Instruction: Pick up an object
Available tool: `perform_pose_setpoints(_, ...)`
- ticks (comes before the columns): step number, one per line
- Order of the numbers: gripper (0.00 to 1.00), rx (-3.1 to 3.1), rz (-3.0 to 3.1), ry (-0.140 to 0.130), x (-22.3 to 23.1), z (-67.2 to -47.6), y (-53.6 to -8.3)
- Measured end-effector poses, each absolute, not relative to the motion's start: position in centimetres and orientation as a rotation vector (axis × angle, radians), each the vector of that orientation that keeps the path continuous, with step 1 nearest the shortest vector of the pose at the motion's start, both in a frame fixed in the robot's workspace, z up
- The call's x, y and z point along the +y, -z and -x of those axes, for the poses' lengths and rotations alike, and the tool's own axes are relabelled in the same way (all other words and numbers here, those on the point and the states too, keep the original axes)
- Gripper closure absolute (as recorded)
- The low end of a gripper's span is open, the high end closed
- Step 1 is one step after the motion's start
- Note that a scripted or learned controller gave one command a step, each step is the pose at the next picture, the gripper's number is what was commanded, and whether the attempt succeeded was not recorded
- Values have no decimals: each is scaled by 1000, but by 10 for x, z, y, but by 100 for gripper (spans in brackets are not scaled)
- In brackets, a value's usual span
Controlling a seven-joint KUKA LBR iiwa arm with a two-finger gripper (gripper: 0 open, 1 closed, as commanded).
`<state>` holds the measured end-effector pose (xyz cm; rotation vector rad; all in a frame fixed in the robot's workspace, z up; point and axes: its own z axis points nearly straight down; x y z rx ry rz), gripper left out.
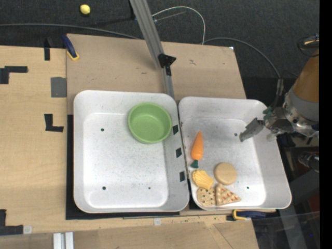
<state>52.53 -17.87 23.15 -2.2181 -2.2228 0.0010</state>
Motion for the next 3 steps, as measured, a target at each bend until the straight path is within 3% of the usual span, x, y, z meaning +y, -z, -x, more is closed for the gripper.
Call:
perform_pose_setpoints(1,0,-2223,2218,-1,-179,-525,-232)
perform_pose_setpoints(2,0,-2219,2215,-6,-171,-518,-182)
perform_pose_setpoints(3,0,-2219,2216,-7,-174,-525,-132)
